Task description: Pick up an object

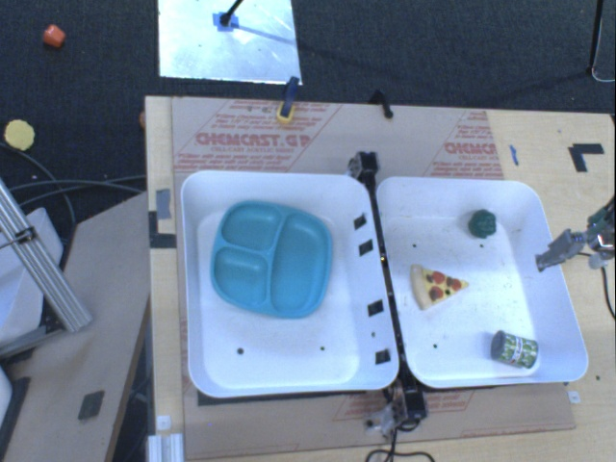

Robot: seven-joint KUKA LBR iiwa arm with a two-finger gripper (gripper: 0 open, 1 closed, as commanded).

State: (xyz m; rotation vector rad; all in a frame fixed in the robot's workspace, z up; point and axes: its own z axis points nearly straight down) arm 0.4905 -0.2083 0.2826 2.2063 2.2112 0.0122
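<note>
In the right bin [554, 312] lie three things: a toy pizza slice [438, 285] near its middle, a dark green lumpy ball [482, 223] toward the back, and a small green can [514, 349] on its side at the front right. My gripper [575, 245] hangs at the bin's right rim, to the right of the ball and pizza slice and apart from both. Nothing is visibly held in it.
The left bin [197, 287] holds a blue divided plate [272, 258]. A black hinge strip [377, 277] runs between the two bins. The cardboard sheet [250, 138] under them reaches to the back. A metal rail [38, 268] stands at the far left.
</note>
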